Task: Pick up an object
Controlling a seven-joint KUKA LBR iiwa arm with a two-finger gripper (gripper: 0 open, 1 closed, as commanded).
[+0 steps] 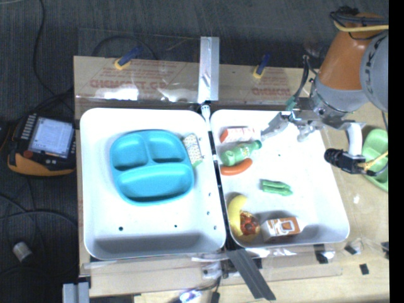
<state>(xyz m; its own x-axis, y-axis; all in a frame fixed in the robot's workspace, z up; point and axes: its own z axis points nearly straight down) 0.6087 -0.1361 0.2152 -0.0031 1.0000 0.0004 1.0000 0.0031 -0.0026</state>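
Reaching in from the right, I hold my pincer [285,124] above the far part of the right bin [328,188], near its back rim. I cannot tell how far the pincer is open; nothing visible sits in it. Just beside it, toward the divider, lie a red-and-white carton [235,134], a green bottle [242,151] and an orange sausage-shaped item [237,166], the three close together. A green pea pod [276,187] lies near the bin's centre, apart from them. At the near rim sit a yellow banana [235,208], a dark round item [249,225] and a small brown carton [281,227]. The left bin [101,232] holds a blue divided tray [151,166] and a corn cob [192,148].
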